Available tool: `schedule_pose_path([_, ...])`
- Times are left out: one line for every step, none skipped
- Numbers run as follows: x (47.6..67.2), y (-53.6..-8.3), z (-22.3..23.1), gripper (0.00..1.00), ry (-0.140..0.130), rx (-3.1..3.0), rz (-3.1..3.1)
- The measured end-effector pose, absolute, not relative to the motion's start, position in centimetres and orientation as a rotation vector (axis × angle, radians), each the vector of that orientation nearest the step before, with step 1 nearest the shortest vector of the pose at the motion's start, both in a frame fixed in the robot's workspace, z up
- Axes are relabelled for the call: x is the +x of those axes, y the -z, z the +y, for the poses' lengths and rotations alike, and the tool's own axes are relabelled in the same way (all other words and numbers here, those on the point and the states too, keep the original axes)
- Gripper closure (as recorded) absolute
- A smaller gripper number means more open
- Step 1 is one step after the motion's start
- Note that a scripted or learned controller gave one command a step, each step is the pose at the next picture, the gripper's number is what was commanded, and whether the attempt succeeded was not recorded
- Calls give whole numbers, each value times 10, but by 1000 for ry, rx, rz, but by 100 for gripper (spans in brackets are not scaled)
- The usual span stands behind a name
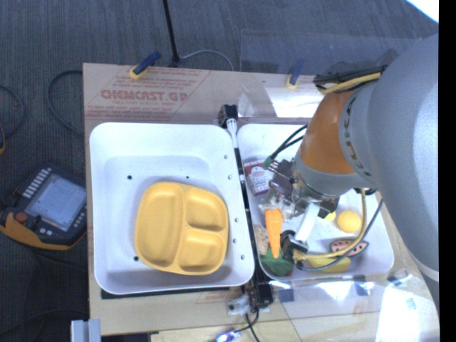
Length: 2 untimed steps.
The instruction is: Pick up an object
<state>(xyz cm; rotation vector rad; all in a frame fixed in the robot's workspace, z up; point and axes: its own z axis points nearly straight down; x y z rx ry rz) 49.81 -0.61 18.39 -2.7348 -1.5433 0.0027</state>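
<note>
Nearest, at 5 o'clock in the right bin (381, 258), a banana (322, 263) is seen by the near wall, w/ a green item (279, 266) just beside it at 9 o'clock. A carrot (273, 228) lies upright above that, a yellow ball (348, 221) at 3 o'clock. The tool (303, 206) is lowered over the bin's middle, near the carrot; its opening can't be told, nothing seen held. In the left bin (114, 191) a yellow divided tray (182, 226) is set. Farther, at 12 o'clock, the surface (142, 95) shows printed cardboard
</note>
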Motion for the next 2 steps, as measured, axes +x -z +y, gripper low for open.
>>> schedule_pose_path([483,-233,15,100,-5,-2899,-1208])
schedule_pose_path([531,-286,-40,100,-1,-2905,-1199])
